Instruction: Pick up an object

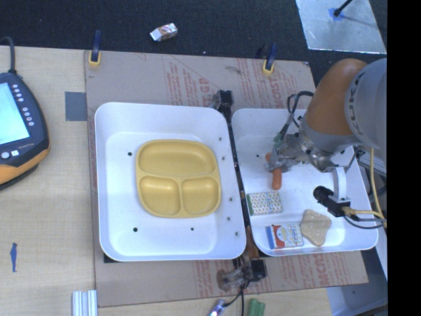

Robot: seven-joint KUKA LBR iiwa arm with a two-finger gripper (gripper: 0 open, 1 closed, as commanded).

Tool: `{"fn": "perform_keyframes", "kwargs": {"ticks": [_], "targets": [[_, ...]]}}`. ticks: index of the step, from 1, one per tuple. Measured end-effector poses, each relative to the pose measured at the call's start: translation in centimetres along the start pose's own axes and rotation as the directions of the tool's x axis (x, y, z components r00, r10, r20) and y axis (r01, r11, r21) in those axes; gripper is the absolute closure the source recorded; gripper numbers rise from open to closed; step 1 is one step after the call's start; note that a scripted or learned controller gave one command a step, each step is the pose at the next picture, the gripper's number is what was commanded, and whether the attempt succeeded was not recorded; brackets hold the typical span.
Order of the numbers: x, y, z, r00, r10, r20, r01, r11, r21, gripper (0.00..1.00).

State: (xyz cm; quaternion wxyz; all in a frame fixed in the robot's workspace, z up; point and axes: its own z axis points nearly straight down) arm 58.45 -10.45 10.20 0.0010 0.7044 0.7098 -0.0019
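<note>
Gripper (281,158): low in right bin (247,176), over orange stick (276,179); grip state cannot tell.
Near rim: patterned packet (265,203), carton (285,236), tan chunk (316,228).
Left bin (112,176): 1 yellow 3-part tray (177,178), bare margin around.

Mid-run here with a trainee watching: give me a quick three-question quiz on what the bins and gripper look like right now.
1. True or false: the yellow divided plate lies in the right bin.
2. Which object is closest to the gripper?
A. the beige sponge-like piece
B. the orange stick
C. the small carton
3. Fill in: the green-dotted packet lies in the ___ bin, near the divider between the bins.

Key
1. False: it lies in the left bin.
2. B: the orange stick lies just under the gripper.
3. Right: it lies in the right bin, with the carton and beige piece.
</note>
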Motion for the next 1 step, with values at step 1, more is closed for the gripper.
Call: {"fn": "perform_keyframes", "kwargs": {"ticks": [1], "targets": [[6.80, 4.44, -9.12, 1.000, 0.003, -0.006, -0.003, 1.000, -0.001, 1.00]]}}
